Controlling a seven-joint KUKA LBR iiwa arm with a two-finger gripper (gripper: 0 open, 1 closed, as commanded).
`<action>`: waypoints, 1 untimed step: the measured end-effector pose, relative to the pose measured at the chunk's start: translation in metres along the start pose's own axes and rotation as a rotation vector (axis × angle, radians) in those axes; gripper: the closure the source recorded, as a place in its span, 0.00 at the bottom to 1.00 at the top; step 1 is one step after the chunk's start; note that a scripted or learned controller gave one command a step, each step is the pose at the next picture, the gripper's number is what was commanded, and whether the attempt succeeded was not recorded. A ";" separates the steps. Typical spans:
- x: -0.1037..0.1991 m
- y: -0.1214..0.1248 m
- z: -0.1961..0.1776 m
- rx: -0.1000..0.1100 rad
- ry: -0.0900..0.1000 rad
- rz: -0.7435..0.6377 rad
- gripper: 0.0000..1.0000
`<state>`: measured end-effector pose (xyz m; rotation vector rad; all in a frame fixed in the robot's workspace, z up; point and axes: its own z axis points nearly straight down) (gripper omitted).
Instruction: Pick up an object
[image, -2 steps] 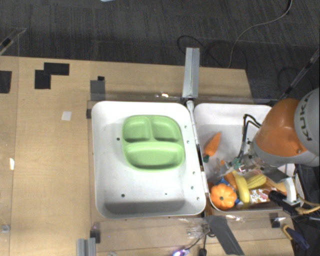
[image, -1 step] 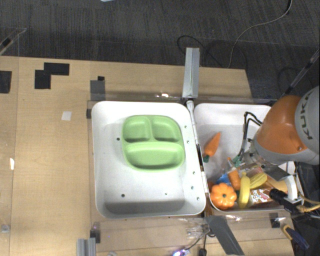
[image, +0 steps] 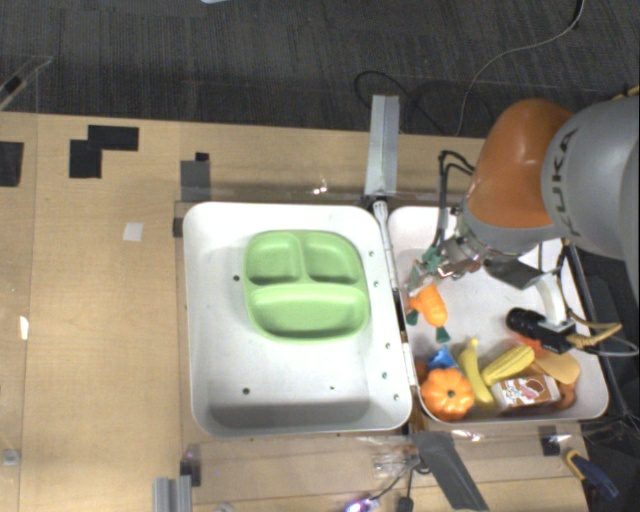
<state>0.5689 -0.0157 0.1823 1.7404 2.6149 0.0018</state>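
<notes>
My gripper (image: 438, 265) hangs over the upper left part of the right bin (image: 500, 290), under the grey arm with its orange band. Just below it and slightly to the left lies a small orange carrot-like toy (image: 430, 305), close to the bin's left wall. I cannot tell whether the gripper touches the toy. Toward the bin's front lie an orange pumpkin (image: 447, 393), a yellow banana (image: 474, 370), a yellow corn cob (image: 508, 362), a small blue piece (image: 442, 357) and a brown bottle with a label (image: 526, 392).
The left bin (image: 210, 330) holds a green divided plate (image: 304, 282) near its middle. A narrow wall separates the two bins. The arm covers the right bin's upper right corner.
</notes>
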 end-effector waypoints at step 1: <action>0.008 0.002 -0.030 0.001 -0.001 0.234 1.00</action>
